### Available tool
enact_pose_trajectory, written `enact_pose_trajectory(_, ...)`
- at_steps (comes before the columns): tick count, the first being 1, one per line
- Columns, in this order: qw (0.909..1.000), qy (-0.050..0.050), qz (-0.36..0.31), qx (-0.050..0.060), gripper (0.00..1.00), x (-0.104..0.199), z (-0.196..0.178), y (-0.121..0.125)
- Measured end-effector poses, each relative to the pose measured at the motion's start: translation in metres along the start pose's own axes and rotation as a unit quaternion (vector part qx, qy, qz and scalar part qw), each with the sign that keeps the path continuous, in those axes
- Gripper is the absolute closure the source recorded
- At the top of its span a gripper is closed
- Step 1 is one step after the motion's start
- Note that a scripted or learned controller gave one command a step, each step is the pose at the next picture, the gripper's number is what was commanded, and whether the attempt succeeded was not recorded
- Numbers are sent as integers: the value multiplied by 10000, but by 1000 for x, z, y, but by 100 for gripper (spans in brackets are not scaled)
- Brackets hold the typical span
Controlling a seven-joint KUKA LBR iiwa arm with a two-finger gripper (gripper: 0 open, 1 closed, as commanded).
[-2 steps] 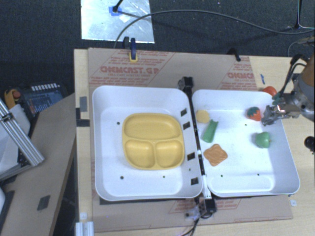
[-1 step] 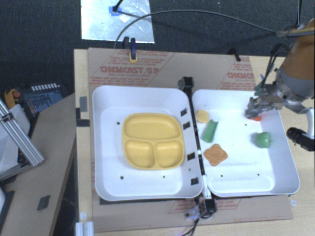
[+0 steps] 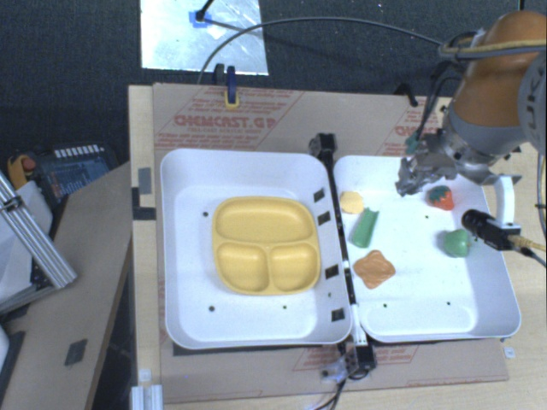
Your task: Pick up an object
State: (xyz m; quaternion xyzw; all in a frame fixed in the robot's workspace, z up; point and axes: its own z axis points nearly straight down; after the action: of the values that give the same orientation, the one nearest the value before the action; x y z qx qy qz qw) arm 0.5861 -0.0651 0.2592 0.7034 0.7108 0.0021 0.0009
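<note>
While the claw [image 3: 414, 180] hovers low over the right bin [image 3: 427, 314], its finger state cannot be told; a red-and-green object [image 3: 441, 198] lies just beside it at four o'clock, possibly touching, with nothing visibly held.

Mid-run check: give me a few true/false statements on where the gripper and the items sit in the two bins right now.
1. The yellow divided tray lies in the left bin. True.
2. The green stick lies in the left bin. False: it lies in the right bin, near the divider.
3. The gripper hangs over the right bin. True.
4. The red-and-green item sits on the yellow tray. False: it lies in the right bin, beside the gripper.
5. The green ball is in the right bin. True.
</note>
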Motion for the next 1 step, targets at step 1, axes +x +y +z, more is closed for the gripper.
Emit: enact_pose_trajectory(1,10000,0,1,10,100,53,18,19)
